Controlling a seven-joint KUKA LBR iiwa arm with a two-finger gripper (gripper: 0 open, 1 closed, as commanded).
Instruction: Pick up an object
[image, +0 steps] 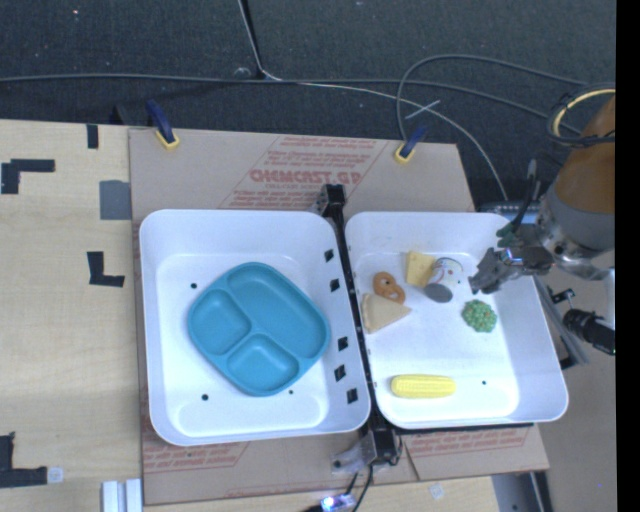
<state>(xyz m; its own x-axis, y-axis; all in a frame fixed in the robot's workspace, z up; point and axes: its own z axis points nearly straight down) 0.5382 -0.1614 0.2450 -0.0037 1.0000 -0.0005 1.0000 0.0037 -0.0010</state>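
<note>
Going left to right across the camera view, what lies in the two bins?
Blue divided tray → pretzel → yellow corn cob → green broccoli → end effector at the right bin's edge.

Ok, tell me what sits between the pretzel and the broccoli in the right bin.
In the camera view, a small grey piece lies between the pretzel and the broccoli, nearer the pretzel; otherwise bare white bin floor.

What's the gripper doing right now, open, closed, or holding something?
Gripper: above the right bin's far right side, near the green broccoli piece; open or closed cannot be told.
</note>
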